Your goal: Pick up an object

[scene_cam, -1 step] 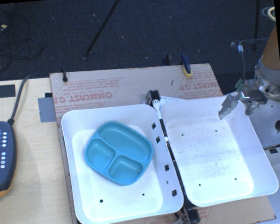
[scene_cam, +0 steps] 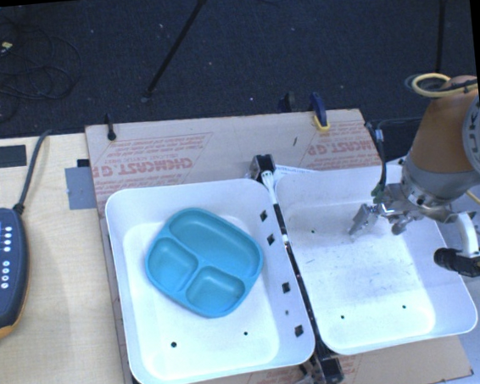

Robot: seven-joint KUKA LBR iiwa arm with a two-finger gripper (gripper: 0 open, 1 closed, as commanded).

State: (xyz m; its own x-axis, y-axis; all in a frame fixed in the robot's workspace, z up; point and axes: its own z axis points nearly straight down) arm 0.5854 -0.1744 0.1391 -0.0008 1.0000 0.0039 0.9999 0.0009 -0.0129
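While the hand point(scene_cam: 379, 217) hovers, fingers apart and holding nothing, the blue three-compartment plastic plate point(scene_cam: 203, 261) lies far beyond it, in the adjoining white bin point(scene_cam: 141, 342).

Fixed overhead camera (slanted) looks down on both bins point(scene_cam: 126, 241).

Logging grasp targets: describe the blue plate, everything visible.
The blue plate is a light-blue, plastic-looking divided dish with rounded corners and three compartments: one long, two smaller. It lies flat, right side up and turned at an angle, on the floor of the left bin. Nothing sits in it or touches it otherwise; the tool is over the right bin.
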